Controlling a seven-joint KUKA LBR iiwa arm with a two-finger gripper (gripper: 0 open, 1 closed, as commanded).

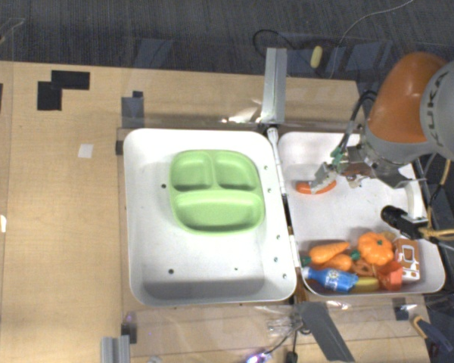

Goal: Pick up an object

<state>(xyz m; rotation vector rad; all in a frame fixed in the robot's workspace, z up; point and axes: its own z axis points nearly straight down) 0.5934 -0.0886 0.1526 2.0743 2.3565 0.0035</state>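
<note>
My gripper (323,176) reaches into the right bin (378,195) from the right and hangs low over its upper left part. Directly below its tip lies a small orange-red piece (315,189) on the bin floor, touching or nearly touching the tip. Along the bin's near edge sits a pile of toys: an orange carrot-like piece (329,252), an orange pumpkin (376,248), a blue bottle (333,280), a red piece (390,278) and a white and red box (407,257).
The left bin (147,225) holds a green divided plate (216,190) near its middle. A metal post (274,89) stands at the far end of the wall between the bins. The arm's orange band (401,100) hangs over the right bin's far right corner.
</note>
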